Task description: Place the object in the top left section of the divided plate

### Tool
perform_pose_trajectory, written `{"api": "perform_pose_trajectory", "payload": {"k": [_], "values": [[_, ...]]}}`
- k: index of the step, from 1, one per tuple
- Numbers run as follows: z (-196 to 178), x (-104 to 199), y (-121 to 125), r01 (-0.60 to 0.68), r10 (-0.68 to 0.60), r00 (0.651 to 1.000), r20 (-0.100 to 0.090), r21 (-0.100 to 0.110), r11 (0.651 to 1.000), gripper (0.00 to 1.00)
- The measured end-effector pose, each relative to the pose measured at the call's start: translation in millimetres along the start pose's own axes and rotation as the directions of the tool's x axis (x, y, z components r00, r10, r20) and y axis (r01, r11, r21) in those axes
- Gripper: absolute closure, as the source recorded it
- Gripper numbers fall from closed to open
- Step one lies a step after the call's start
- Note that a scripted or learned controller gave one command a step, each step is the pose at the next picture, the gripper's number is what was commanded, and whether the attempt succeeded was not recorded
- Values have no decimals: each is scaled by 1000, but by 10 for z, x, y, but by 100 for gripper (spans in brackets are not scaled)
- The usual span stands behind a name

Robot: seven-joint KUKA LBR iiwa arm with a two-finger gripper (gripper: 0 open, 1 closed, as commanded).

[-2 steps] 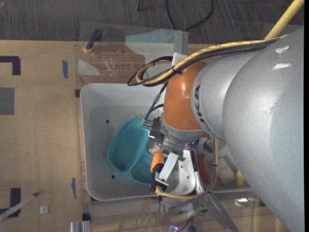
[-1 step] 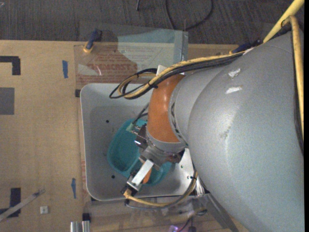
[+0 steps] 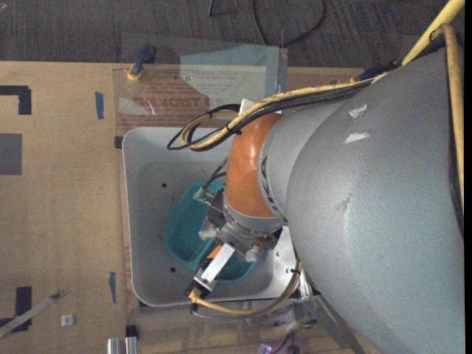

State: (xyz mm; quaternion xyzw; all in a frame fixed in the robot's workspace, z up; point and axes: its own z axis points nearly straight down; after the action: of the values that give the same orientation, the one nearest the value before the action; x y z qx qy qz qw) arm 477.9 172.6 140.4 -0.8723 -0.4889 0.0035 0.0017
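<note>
Remote op here, quick look from the overhead cam. The desk (image 3: 66, 198) is plain tan board w/ black tape marks (image 3: 16, 98) and a few blue tape bits (image 3: 99, 105). Past its far edge the floor (image 3: 110, 13) is dark grey carpet w/ a black cable loop (image 3: 289, 9) lying on it. A clear plastic sheet w/ red print (image 3: 184, 91) sits just beyond the white bin (image 3: 147, 183). The teal divided plate (image 3: 181, 231) is inside that bin, towards its right half. The grey arm (image 3: 369, 198) takes up most of the right side, w/ its orange band (image 3: 247, 172) over the bin. The pincer (image 3: 218, 223) is down over the plate, tbh can't tell if it's wide or narrow, the wrist blocks it.
</note>
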Motion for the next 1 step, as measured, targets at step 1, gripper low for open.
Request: {"api": "perform_pose_trajectory", "payload": {"k": [1], "values": [[420, 8, 117, -334, 334, 942, -42, -6, 942, 0]]}}
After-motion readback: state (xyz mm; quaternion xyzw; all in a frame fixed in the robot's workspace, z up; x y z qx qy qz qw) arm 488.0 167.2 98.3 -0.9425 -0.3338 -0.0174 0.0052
